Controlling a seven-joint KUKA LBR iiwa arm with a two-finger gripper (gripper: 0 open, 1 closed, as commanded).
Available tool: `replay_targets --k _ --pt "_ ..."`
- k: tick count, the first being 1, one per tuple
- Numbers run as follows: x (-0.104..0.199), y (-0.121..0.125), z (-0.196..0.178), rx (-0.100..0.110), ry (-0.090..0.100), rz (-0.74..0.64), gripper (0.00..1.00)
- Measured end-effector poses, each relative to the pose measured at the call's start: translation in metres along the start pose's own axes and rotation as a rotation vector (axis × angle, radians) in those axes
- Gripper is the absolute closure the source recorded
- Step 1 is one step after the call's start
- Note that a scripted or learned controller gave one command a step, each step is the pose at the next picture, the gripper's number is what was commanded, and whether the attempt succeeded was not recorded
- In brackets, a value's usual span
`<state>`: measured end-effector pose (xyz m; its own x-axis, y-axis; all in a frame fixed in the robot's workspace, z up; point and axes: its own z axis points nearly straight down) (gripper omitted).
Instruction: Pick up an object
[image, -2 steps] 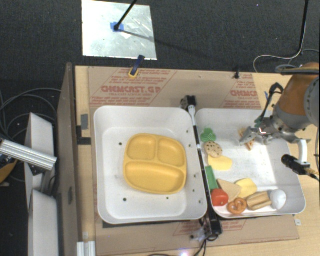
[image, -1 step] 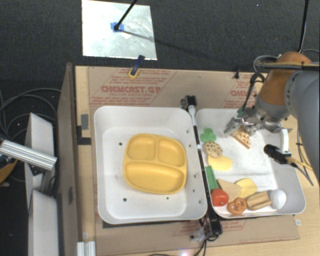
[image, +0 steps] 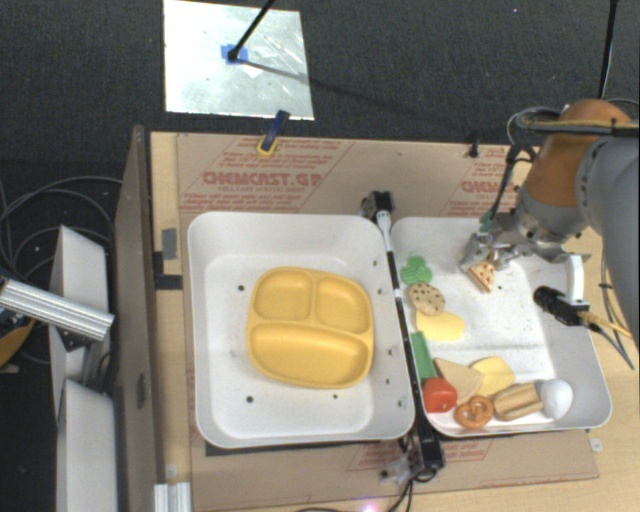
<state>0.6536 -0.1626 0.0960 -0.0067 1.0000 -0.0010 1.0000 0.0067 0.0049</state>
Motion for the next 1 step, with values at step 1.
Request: replay_targets --k 1 --pt "0.1111 -0.0168 -0.0954 -0.005 0.005 -0.008 1.00"
